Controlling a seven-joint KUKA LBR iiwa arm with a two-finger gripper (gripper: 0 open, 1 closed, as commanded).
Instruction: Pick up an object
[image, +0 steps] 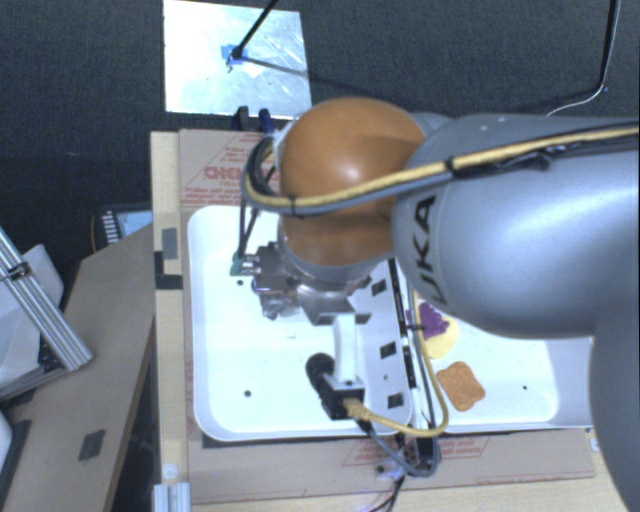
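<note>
1. Objects for picking: a flat orange-brown piece (461, 385) lies on the floor of the white bin (228, 330), toward the view's right and near the bin's front wall; it looks like a slice of toast, though the blur prevents certainty.
2. A purple item (433, 320) and a yellow item (443, 343) lie just behind the orange-brown piece, touching or overlapping each other; my own arm (520, 230) covers their far sides, so their shapes cannot be told.
3. My gripper (268, 285) hangs over the bin's middle, toward the view's left of all three objects and apart from them; nothing is seen in its hold.
4. Jaw state: I cannot tell how far open my jaws stand; the wrist hides them from above.
5. Arm: the grey housing enters from the view's right and crosses the upper half of the bin; the orange band (345, 170) sits directly above the wrist and blocks the bin's rear portion.
6. Bin floor: the part at the view's left shows bare white with a few small dark specks.
7. Under the bin: a cardboard sheet (212, 170) with red print, showing at the rear and along the front edge.
8. Surroundings: the pale wooden bench (120, 330) at the view's left; an aluminium profile (40, 310) slanting across the left edge; a silvery sheet (235, 55) on the dark ground behind the bench.
</note>
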